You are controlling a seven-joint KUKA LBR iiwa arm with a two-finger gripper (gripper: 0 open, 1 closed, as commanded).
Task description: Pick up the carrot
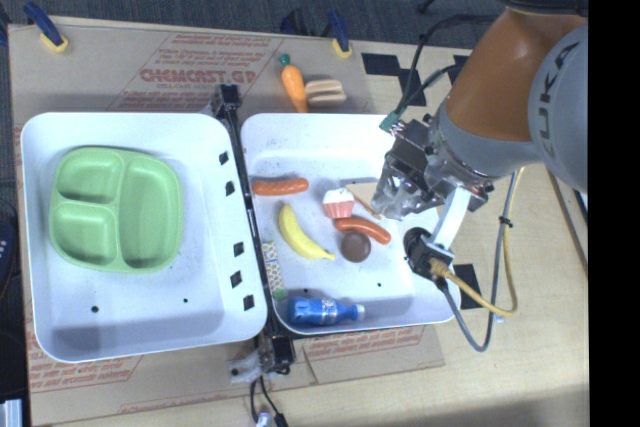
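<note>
Orange with a green top, the carrot [292, 85] is lying on the cardboard sheet [190, 65] outside both bins, just beyond the far rim of the right bin [300, 122]. Its long axis is running roughly away from the camera, green tip pointing to the far side, thick end toward the bin rim. A small bun sandwich [324, 93] is sitting just beside it on the right.

The claw [392, 200] is hanging low over the right bin, well apart from the carrot; whether it is apart or together cannot be told, and nothing is visibly clamped in it. Just beside it are lying a cupcake [339, 204], a sausage [363, 229] and a brown ball [355, 248]. Further left are a second sausage [280, 185] and a banana [300, 233]; a blue bottle [322, 311] is resting along the near wall. The left bin [120, 315] is holding a green divided plate [116, 208].
</note>
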